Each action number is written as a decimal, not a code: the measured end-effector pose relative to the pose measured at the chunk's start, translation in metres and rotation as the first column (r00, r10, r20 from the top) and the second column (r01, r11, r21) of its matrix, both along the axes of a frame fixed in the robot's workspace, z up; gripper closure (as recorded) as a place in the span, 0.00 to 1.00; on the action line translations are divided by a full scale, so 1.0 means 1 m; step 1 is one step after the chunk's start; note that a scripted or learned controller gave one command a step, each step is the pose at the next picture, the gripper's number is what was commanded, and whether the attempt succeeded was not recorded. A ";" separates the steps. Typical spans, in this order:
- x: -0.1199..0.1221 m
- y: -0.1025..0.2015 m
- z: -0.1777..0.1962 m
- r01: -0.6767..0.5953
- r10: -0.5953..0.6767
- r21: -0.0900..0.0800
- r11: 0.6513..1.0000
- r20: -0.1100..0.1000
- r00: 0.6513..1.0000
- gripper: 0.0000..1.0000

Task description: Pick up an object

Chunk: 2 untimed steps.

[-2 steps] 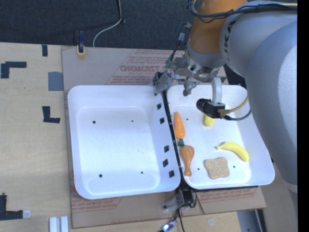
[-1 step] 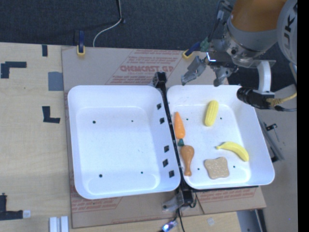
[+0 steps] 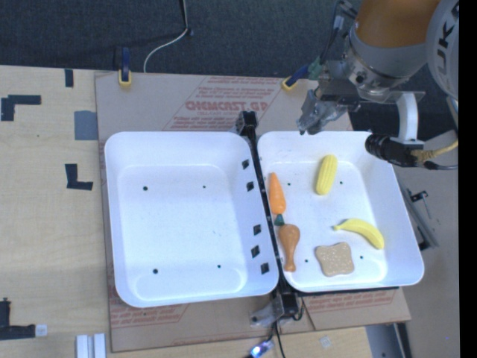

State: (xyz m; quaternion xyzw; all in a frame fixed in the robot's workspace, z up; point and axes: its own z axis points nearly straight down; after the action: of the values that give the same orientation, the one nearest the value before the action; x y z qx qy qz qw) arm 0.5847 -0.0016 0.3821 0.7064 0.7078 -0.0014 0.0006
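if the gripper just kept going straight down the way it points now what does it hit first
Most likely the bare floor at the far rim of the right bin, not a food item. The gripper hangs above that corner; the corn cob lies off to the side. Depth is unclear from this slanted view.

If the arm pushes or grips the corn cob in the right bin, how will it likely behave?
The corn cob looks rounded and tapered, so a sideways push would probably roll it. It looks like a stiff toy, likely light. With bare bin floor around it, it could skid before the end effector closes.
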 end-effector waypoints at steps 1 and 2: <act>-0.080 -0.017 0.104 0.001 -0.001 0.004 1.000 0.011 1.000 1.00; -0.077 -0.016 0.097 0.001 -0.001 0.002 1.000 0.001 1.000 0.00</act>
State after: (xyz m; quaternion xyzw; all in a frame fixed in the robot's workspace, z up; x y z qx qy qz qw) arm 0.5078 -0.0172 0.4793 0.7068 0.7074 -0.0005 0.0003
